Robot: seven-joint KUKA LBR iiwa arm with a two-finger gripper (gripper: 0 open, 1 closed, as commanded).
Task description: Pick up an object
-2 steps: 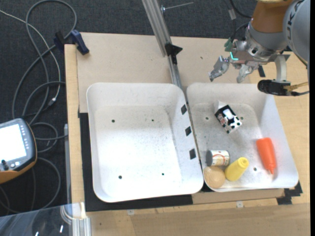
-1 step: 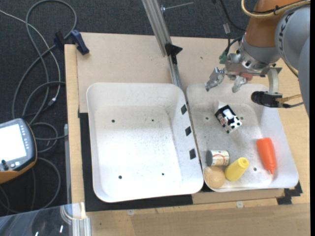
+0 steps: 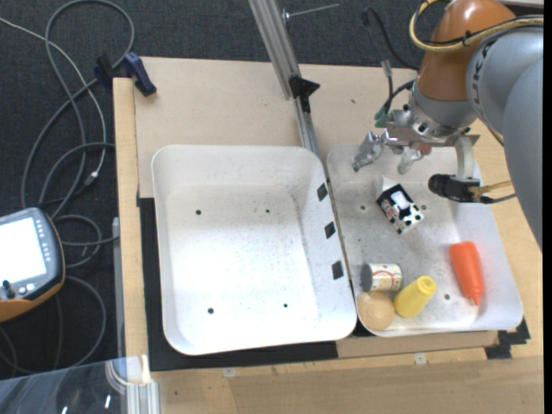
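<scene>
**Spread gripper hanging over the far end of the right bin, block just below it**

The arm [image 3: 509, 67] is reaching in from the right, and the gripper [image 3: 389, 159] is hanging over the far left corner of the right bin [image 3: 438, 241]. Its fingers are standing spread, with nothing between them. That posture suits an approach rather than a carry: the jaws are being kept wide so they can drop around something.

The likeliest target is the block [image 3: 399, 207], a small black-and-white piece lying tilted on the bin floor, just nearer than the gripper and a little to its right. It is sitting apart from everything else, which is giving the fingers room on both sides. I am judging the pick as not yet made, since the block is resting on the floor and not touching the fingers.

The other objects are crowding the near end of the bin. The can [image 3: 382, 276] is lying on its side, the yellow bottle [image 3: 414, 297] is lying just beside it, and the tan lump [image 3: 375, 311] is touching the near rim. The carrot [image 3: 467, 270] is lying alone towards the right wall. That cluster is looking harder to grip cleanly, because neighbours are blocking finger space.

The left bin [image 3: 241, 257] is sitting alongside, well apart from the gripper.
</scene>
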